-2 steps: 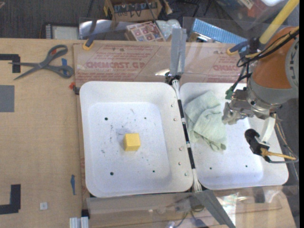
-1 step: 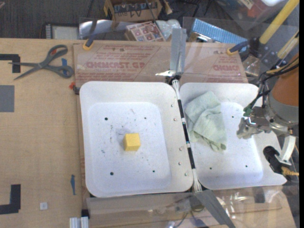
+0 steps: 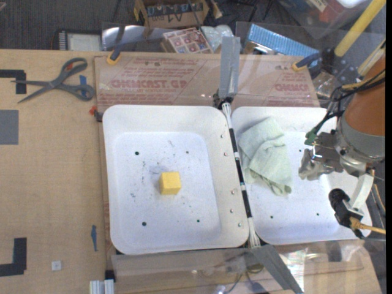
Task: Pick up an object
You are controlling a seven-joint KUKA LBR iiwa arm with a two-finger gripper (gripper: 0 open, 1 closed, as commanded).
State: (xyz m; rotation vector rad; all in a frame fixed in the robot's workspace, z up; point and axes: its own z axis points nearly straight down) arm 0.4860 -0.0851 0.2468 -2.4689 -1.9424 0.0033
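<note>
A small yellow block (image 3: 171, 183) lies near the middle of the left bin (image 3: 122, 133). A crumpled pale green cloth (image 3: 267, 154) rests in the left part of the right bin (image 3: 306, 225). My gripper (image 3: 310, 164) hangs over the right bin, just right of the cloth, with the orange-banded wrist above it at the frame's right edge. I see nothing held in it.
Scissors (image 3: 61, 81) lie on the wooden bench at the far left. A clear sheet and a grey post (image 3: 229, 66) stand behind the bins. Cables and a black fitting (image 3: 343, 210) hang by the arm at the right bin's right side.
</note>
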